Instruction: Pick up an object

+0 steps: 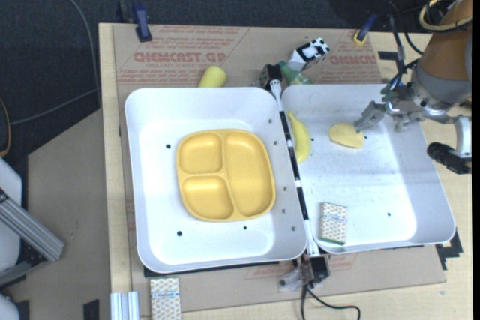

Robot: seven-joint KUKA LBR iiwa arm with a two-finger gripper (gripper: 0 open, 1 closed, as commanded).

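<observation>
In the camera view, two shallow white bins are seen side by side on a brown table (225, 45). The left bin (150, 161) is occupied at its centre by a yellow three-compartment plate (225, 174), which lies flat with its compartments facing up. In the right bin (405, 198), a pale yellow flat piece (346, 136) is found toward ten o'clock of the bin's floor, and a yellow curved object (301, 139), possibly a banana, is leaned against the bin's left wall at nine o'clock. A small printed packet (333, 222) is laid near the bin's seven o'clock corner. The arm (450, 60) is brought in from three o'clock of the view, and its pincer (386, 115) is held over the upper part of the right bin, at about two o'clock from the pale yellow flat piece. Its two fingers are seen spread apart, with nothing between them; one fingertip is placed just beside the flat piece's right edge, though contact cannot be judged. Beyond the bins, at twelve o'clock, a yellow cylinder-like object (213, 76) and a black-and-white toy (310, 52) are rested on the table. A second printed packet (165, 296) is seen at the table's lower edge.
</observation>
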